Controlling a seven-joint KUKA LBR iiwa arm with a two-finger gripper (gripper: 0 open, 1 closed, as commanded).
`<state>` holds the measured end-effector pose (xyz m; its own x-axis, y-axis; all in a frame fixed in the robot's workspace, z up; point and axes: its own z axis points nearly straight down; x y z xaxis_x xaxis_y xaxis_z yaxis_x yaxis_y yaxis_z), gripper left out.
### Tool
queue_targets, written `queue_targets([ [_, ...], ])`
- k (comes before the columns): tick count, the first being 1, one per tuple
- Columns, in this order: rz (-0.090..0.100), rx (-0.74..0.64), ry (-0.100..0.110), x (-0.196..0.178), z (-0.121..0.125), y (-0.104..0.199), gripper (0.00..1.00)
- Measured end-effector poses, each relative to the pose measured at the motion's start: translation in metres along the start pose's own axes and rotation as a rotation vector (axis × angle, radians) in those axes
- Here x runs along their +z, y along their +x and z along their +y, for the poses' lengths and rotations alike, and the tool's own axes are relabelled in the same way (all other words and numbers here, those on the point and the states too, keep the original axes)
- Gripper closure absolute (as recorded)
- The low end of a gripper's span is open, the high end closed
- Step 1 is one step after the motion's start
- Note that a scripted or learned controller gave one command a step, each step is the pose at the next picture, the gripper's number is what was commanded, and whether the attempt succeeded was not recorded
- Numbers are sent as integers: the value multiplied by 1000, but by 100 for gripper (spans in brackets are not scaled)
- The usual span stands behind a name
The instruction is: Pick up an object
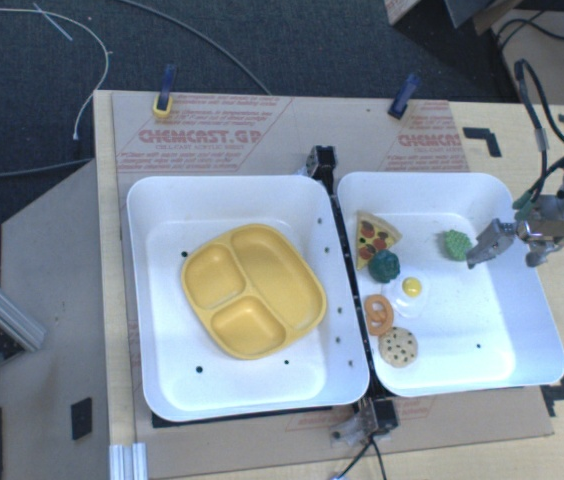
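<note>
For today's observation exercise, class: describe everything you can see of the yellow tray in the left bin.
The yellow tray is a rounded-rectangle dish that looks like smooth moulded plastic, split by raised ridges into three compartments: one large and two smaller. Nothing lies in any of them. It sits flat and right side up on the floor of the left bin, roughly centred and turned at an angle to the bin's walls, which it does not touch. The bin floor is its only contact.

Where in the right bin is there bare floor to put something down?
The right bin has open floor between the cookie and its right wall, below the gripper. Its left side is crowded: pizza slice, pretzel, egg.
</note>
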<state>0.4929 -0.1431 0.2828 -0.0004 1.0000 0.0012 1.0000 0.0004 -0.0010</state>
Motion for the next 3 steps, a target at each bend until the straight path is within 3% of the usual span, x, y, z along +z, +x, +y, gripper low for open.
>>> queue_targets([
  [3, 3, 0, 6, 160, -2, 25, 0],
])
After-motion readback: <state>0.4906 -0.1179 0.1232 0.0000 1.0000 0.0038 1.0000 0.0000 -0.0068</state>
